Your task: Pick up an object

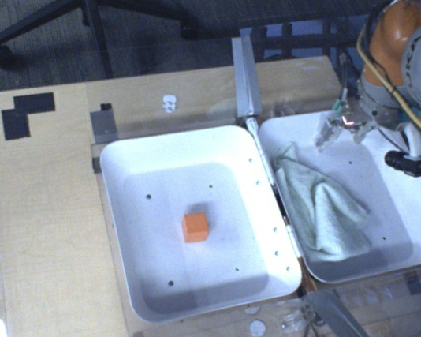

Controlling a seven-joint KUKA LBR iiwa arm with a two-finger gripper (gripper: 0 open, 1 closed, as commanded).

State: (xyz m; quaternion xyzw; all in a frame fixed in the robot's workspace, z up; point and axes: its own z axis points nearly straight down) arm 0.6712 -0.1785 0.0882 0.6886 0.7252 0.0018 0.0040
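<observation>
A small orange cube rests near the middle of the left white bin. A crumpled pale green-grey cloth lies along the left side of the right bin. My gripper hangs over the far part of the right bin, just beyond the cloth's top corner, with its fingers spread apart and nothing between them. The grey arm with its orange band comes in from the upper right.
A metal divider post stands behind the seam between the bins. Black cables run along the right bin's right rim. A chair base stands on the floor beyond the wooden bench.
</observation>
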